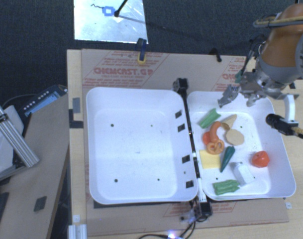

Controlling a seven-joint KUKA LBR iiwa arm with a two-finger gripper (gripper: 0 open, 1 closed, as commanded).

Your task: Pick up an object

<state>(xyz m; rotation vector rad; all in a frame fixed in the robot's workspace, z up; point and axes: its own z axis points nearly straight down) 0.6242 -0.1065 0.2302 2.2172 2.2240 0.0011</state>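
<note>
Green block [226,186] at rt bin's [283,183] near edge, among heaped toy food; gripper [239,94] above far rim, fingers apart, nothing held; approach step; next: descend onto one obj.

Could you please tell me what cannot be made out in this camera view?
- Grey arm with orange band: cut off by the top and right edges.
- Small white block: too small to identify.
- Flat yellow square piece: partly covered by the dark green pepper-shaped toy.
</note>
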